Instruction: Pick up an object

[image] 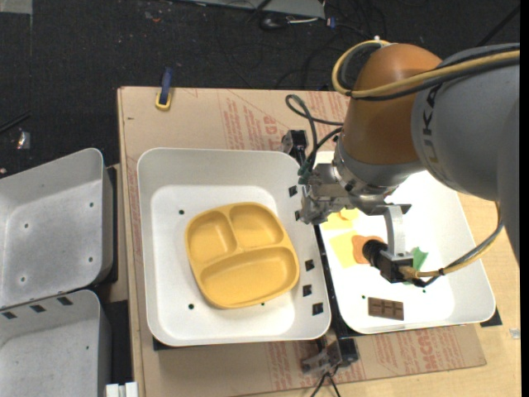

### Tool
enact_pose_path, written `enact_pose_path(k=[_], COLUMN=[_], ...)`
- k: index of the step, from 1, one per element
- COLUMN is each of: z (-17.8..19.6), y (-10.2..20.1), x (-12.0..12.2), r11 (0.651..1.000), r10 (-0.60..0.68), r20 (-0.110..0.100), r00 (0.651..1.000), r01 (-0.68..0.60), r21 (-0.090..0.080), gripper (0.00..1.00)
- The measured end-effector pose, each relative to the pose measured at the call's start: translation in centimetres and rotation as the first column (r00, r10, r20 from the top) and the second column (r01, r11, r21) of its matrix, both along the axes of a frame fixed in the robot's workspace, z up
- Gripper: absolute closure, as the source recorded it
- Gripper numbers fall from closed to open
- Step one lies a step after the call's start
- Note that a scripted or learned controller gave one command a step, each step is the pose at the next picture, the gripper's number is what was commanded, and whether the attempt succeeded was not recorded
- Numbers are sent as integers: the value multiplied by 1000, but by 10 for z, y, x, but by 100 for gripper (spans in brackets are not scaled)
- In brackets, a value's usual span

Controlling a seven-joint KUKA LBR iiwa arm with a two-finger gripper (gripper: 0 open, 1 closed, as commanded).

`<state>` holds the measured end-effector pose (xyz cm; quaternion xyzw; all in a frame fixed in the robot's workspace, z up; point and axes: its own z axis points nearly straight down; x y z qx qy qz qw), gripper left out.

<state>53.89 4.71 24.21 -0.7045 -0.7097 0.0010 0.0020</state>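
A yellow divided plate lies in the left bin. The right bin holds a flat yellow piece, a small orange item, a green item and a brown ridged block. My gripper hangs under the orange band of the arm, low over the right bin's left rim, just above the flat yellow piece. The arm's body hides much of the right bin's far half.
Both bins rest on a cardboard sheet with a blue and yellow clip at its far left corner. Grey metal trays stand to the left. Cables trail beside the wrist.
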Motion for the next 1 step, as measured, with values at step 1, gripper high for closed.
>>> enact_pose_path(k=[1], z=[1], y=[45], x=[-10], r11=[1000], r10=[0], r20=[2], r00=[1000], r01=[0], r21=[0], gripper=[100])
